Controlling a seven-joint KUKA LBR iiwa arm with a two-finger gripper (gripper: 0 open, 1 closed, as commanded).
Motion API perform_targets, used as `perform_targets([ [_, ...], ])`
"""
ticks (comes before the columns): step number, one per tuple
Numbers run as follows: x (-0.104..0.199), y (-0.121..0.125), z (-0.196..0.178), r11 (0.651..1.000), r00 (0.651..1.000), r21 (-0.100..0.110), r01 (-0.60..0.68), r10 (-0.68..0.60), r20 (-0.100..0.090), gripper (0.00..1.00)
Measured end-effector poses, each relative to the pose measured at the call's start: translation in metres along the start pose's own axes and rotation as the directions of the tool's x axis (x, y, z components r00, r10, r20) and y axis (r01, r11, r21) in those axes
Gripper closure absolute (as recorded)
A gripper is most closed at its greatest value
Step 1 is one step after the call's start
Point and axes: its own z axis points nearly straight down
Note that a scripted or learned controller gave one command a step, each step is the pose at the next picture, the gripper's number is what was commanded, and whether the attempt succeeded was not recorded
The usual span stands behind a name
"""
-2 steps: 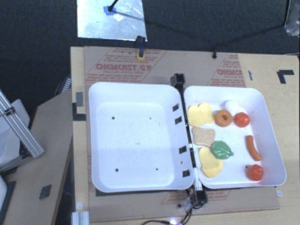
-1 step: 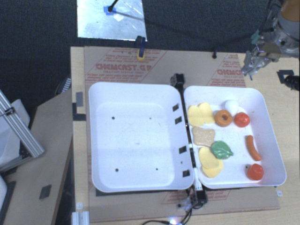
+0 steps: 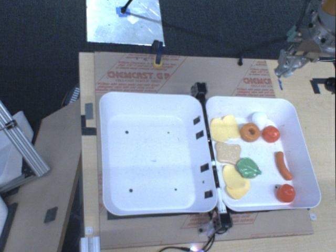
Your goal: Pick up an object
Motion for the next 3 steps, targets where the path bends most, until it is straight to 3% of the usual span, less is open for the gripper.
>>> perform_targets([
  [3,0.001,0.002,-0.034,1.0,1.0,-0.01,0.015,-0.015,0.004,1.0],
])
